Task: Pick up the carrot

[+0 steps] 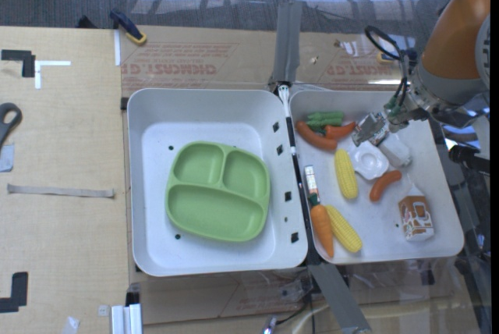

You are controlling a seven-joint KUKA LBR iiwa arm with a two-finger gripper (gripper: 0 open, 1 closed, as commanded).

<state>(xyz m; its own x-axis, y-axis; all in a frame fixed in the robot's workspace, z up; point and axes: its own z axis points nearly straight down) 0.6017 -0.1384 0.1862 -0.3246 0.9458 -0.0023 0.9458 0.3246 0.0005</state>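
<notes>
An orange carrot (320, 229) lies at the front left of the right bin (437, 246), pressed against a yellow corn cob (344, 228). A second, reddish-orange vegetable with green leaves (318, 131) lies near the back of the same bin. My gripper (368, 131) hangs over the back middle of the right bin, just right of that leafy vegetable and above a white cup-like piece (369, 162). It is well behind the front carrot, and I see nothing held in it.
The right bin also holds another corn cob (345, 173), a small sausage (384, 185), a brown carton (415, 217) and a thin tube (311, 182). A green divided plate (218, 190) sits in the left bin (148, 129).
</notes>
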